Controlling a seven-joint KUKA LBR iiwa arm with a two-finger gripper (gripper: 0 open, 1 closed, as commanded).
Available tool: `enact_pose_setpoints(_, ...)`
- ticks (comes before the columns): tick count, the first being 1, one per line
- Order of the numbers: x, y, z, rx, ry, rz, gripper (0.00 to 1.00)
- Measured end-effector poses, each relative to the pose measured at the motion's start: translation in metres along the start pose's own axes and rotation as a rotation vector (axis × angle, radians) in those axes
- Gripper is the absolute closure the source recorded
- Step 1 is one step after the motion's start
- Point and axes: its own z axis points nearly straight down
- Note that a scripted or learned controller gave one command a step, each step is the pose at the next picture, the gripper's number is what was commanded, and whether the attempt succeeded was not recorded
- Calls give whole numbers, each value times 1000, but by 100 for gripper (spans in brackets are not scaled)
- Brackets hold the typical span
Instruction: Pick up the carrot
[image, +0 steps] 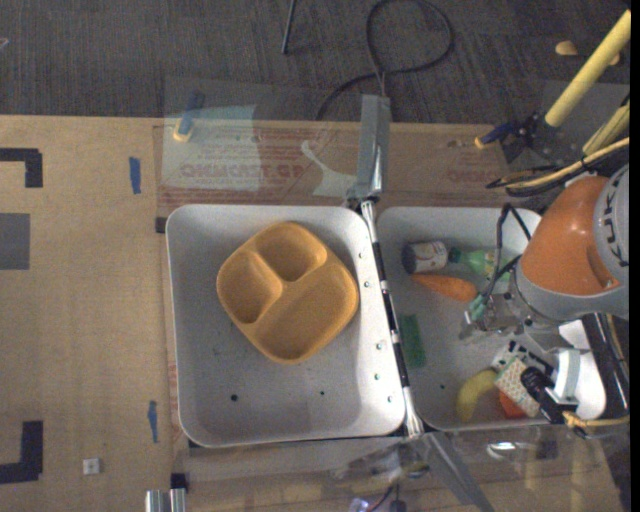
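The carrot (446, 288) lies ungrasped in the right bin (437, 400), just left of the tool (488, 318); whether the tool is open I cannot tell. Grasp and lift remain.

The carrot (446, 288) is a short orange piece, tapered toward its left tip. It lies flat and slightly slanted on the floor of the right-hand bin (432, 392), in its upper half.

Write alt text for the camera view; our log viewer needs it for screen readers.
A carrot lies in the right bin beside a bottle, the gripper poised just right of it. A yellow divided plate sits in the left bin.
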Motion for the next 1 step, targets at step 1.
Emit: enact_pose_setpoints(1, 88, -17, -86, 15, 4, -78, 100)
